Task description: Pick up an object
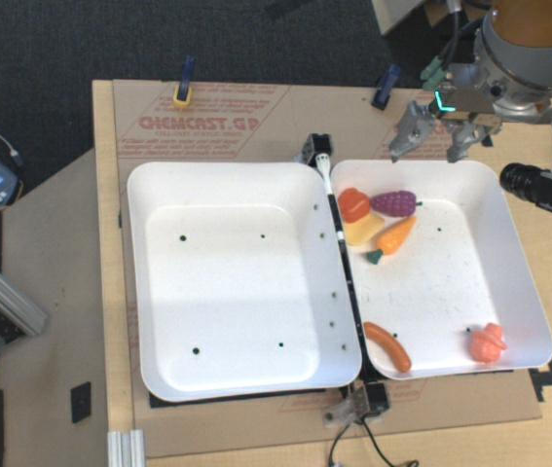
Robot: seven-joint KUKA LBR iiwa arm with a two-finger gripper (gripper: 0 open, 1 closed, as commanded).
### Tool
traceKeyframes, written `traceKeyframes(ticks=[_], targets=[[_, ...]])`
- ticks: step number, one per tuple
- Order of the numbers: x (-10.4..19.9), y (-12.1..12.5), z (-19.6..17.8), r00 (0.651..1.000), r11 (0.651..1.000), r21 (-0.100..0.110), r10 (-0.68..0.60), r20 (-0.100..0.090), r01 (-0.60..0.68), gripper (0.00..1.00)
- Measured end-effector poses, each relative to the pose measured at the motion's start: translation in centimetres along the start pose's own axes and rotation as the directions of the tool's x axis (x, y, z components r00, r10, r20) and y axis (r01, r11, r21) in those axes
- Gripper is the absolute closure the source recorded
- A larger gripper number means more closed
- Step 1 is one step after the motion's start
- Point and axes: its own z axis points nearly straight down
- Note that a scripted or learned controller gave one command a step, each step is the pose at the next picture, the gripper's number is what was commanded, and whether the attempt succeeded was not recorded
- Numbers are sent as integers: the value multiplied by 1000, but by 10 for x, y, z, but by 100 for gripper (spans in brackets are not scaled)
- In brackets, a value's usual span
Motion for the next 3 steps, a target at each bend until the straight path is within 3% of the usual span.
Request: traceKeyframes(ticks=[1, 2, 3], targets=[[0, 1, -11, 1000, 1000, -4, -1, 0, 1, 100], [86, -16, -63, 1000, 1000, -3, -8, -5, 8, 100], [158, -13, -120, 1000, 1000, -4, -6, -5, 6, 100]])
